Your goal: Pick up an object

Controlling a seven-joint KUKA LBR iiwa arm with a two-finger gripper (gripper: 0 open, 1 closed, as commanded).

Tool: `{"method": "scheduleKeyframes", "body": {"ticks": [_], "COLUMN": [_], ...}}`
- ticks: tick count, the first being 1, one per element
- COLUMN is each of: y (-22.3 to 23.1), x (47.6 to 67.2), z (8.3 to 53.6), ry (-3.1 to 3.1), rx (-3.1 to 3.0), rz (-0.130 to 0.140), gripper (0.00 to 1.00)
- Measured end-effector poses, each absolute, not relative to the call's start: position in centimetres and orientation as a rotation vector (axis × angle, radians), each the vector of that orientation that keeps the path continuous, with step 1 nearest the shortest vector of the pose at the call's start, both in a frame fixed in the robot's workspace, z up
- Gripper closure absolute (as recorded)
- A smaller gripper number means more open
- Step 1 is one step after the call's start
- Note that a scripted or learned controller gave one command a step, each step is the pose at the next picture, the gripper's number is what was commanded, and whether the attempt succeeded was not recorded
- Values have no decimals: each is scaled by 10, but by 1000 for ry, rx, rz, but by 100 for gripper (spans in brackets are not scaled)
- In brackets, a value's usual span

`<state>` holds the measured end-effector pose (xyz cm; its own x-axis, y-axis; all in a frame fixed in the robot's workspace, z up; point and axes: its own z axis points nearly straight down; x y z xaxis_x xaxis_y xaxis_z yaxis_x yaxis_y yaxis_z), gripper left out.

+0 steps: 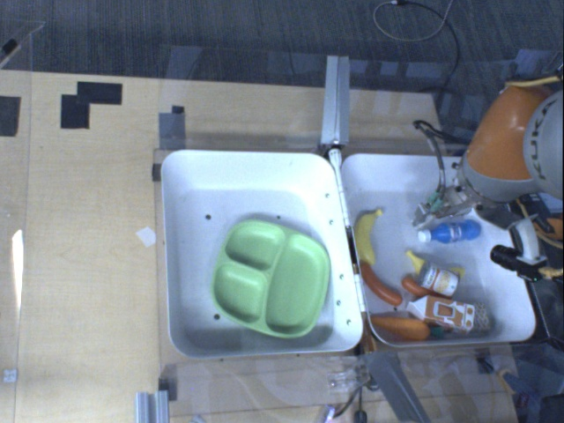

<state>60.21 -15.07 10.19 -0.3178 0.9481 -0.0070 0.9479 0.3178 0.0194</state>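
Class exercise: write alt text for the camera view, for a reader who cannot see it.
A grey-and-orange robot arm lowers its gripper over a blue bottle in the right bin, beside a banana, sausage and carton. The left bin holds a green divided tray.

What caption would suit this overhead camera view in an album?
Robot gripper hovers over a blue bottle in the right bin; a green divided tray sits in the left bin.

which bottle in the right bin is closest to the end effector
The blue bottle, lying just below the end effector; the yellow-capped bottle lies farther down.
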Motion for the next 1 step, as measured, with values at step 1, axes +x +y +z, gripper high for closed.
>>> {"method": "scheduleKeyframes", "body": {"ticks": [1], "y": [-175], "x": [597], "z": [225], "ry": [2476], "rx": [1921], "rz": [5], "gripper": [100]}}
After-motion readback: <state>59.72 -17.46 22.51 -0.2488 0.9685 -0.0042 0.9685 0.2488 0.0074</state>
